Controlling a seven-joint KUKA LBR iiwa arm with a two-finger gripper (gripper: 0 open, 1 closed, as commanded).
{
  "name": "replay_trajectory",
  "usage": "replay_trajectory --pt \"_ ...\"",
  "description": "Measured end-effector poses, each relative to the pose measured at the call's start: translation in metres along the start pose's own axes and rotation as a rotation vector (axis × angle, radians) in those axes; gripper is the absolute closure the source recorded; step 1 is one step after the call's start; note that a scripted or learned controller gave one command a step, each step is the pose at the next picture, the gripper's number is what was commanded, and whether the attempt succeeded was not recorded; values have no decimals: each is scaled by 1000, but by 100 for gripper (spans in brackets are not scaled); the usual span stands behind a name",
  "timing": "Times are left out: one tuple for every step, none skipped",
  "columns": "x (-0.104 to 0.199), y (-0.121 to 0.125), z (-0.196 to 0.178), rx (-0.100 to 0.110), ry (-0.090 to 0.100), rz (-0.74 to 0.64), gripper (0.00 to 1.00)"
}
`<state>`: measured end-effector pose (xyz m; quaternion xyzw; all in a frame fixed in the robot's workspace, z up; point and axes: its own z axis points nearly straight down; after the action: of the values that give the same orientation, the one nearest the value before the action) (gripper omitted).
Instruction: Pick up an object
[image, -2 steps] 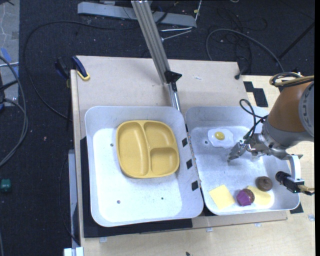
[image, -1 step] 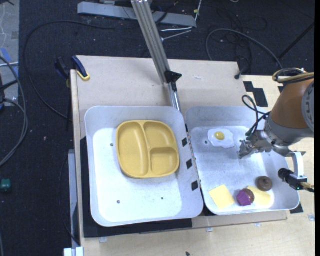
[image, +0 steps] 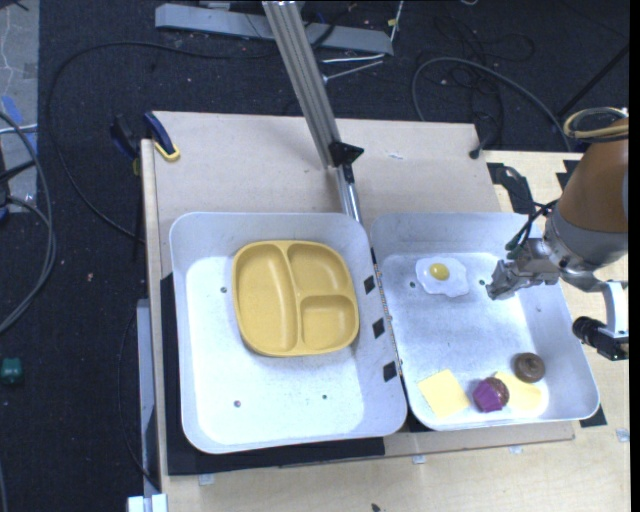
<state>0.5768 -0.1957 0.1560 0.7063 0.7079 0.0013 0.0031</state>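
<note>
**Arm over the right bin, toy food below**

Two shallow white bins sit side by side on a pale wooden bench. Both are smooth, matte plastic with rounded corners. The left bin (image: 210, 400) holds a yellow tray (image: 296, 297), a glossy rounded square moulded into three compartments, one long and two smaller.

The right bin (image: 470, 340) holds the small items. A fried egg (image: 441, 276) lies flat near its far edge: a soft, irregular white patch with a round yellow yolk, slightly longer left to right. Near the front edge is a flat yellow square (image: 443, 393), like a cheese slice, turned so its corners point roughly along the bin's sides. Just right of it sits a rounded purple lump (image: 489, 394), touching or overlapping a second pale yellow slice (image: 526, 398) that it partly hides. A small brown ring (image: 528, 367), doughnut-shaped, sits just behind that slice.

The gripper (image: 497, 286) reaches in from the right, just right of the egg and above the bin floor. It is dark, small and blurred, and I cannot tell how it is set or whether it touches the bin. Nothing is visibly in it. The arm's orange band and grey wrist are cut off at the right edge.
</note>
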Motion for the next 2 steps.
replay_trajectory --pt "-1 2 -54 -1 0 0 100" --pt "52 7 -67 3 3 -5 100"
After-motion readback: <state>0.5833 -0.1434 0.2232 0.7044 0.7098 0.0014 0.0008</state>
